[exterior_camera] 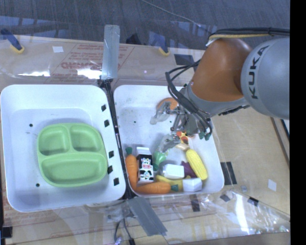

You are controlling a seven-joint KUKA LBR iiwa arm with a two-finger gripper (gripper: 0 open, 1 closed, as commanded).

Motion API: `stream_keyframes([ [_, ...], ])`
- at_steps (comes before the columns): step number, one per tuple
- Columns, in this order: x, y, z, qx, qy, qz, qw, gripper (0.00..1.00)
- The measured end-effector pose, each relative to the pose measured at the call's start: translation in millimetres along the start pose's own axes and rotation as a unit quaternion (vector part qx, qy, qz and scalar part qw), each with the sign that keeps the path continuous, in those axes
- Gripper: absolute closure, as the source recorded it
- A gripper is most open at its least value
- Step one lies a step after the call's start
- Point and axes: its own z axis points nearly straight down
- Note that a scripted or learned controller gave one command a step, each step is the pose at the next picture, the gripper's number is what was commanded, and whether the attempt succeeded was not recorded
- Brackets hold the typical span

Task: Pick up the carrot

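The carrot (154,188) is orange with a green stub and lies flat along the front wall of the right bin (135,103). A second long orange piece (131,168) lies along the bin's left wall and meets the carrot at the front left corner. My gripper (164,129) hangs over the middle of the right bin, behind the pile and well apart from the carrot. Its two silver fingers (158,117) are spread open with bare bin floor between them.
Packed around the carrot are a cow-print milk carton (145,168), a yellow corn cob (196,163), white blocks (174,171) and green and purple pieces. A small orange thing (168,104) lies by the wrist. The left bin holds a green divided plate (71,153).
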Motion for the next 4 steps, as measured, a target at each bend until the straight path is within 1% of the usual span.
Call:
stream_keyframes([
  [1, -27.3, -60.5, 79.4, 0.001, -0.004, 0.034, 0.9994, 0.0],
  [2, -84.1, -90.7, 103.3, 0.0, -0.002, 0.007, 1.0, 0.0],
  [3, -73.2, -100.5, 78.5, 0.0, -0.003, 0.145, 0.9894, 0.0],
  [4, -11.9, -36.8, 109.5, 0.0, -0.001, 0.183, 0.9831, 0.0],
])
